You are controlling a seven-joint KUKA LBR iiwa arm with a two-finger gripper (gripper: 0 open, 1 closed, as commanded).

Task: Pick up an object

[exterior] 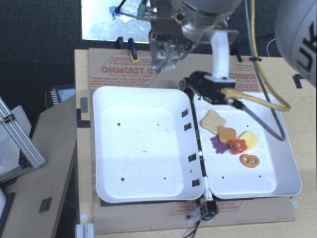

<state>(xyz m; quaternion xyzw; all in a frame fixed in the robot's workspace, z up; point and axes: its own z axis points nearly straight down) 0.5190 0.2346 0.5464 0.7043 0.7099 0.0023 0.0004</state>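
The robot's hand (167,58) is hanging high over the back edge of the worktop (148,68), above and behind the seam where the two bins are meeting, and it is appearing as a blurred metallic block under the grey arm (208,4); whether it is open or closed I cannot tell, and nothing is visibly caught in it. It is likely sitting this high so the camera is getting an unblocked look at the bins before a reach. Just beside it, a white post (220,53) is dropping to a black fitting (205,88) at the right bin's back left corner, with a yellow cable (257,100) trailing off to the right. Moving outward, the right bin (277,182) is holding a small cluster of toy food near its middle: a tan bread slice (213,121), an orange piece (227,134) touching it, a purple item (218,145) just below, a red and orange pepper-like piece (237,145), a yellow wedge (250,140) and a pretzel (249,160). These are the pickable things, lying well apart from the hand, crowded together so a clean grasp is looking tricky. The left bin (138,143) is lying alongside, joined by black clips (190,128).
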